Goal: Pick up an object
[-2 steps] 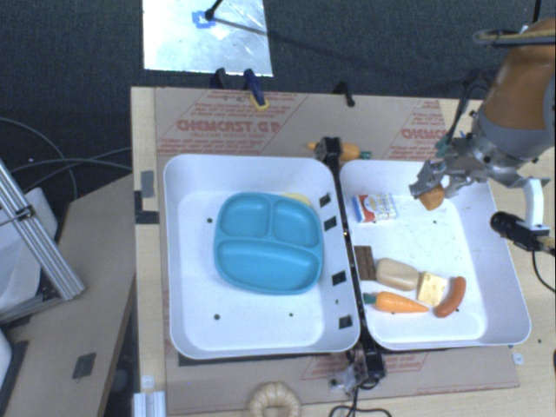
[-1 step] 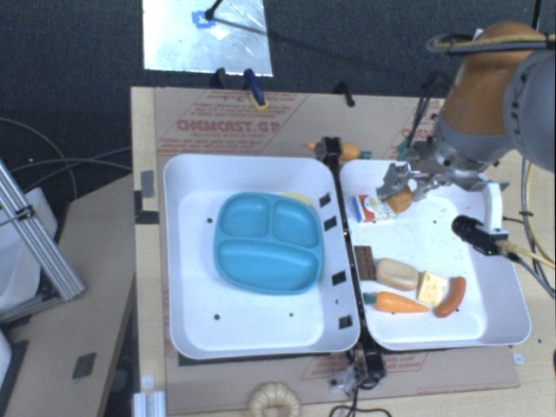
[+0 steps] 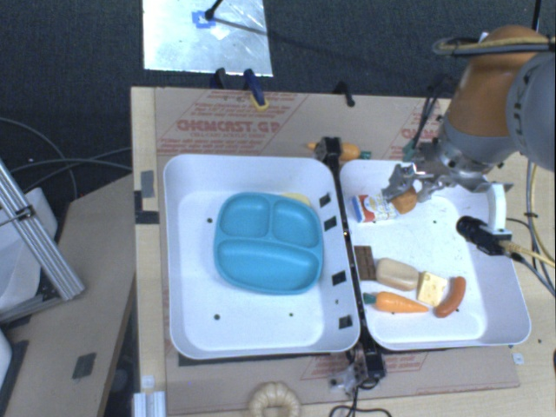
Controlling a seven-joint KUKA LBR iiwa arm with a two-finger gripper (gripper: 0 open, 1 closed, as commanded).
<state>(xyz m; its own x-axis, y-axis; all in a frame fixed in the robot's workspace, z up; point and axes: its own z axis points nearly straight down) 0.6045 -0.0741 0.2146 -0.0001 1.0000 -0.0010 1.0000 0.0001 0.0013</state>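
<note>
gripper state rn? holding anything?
Gripper: above the right bin, near its far left corner. A small brown object sits at its tip; open, shut or gripping cannot be told from this view.

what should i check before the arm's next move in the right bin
1. hand over the right bin: ok.
2. Something between its fingers: cannot tell; a small orange-brown item sits right at the hand.
3. Red and white packet close beside the hand, could get bumped: not ok.
4. Carrot, sausage and beige block lie apart from the hand: ok.
5. Blue tray in the left bin, out of the way: ok.
</note>
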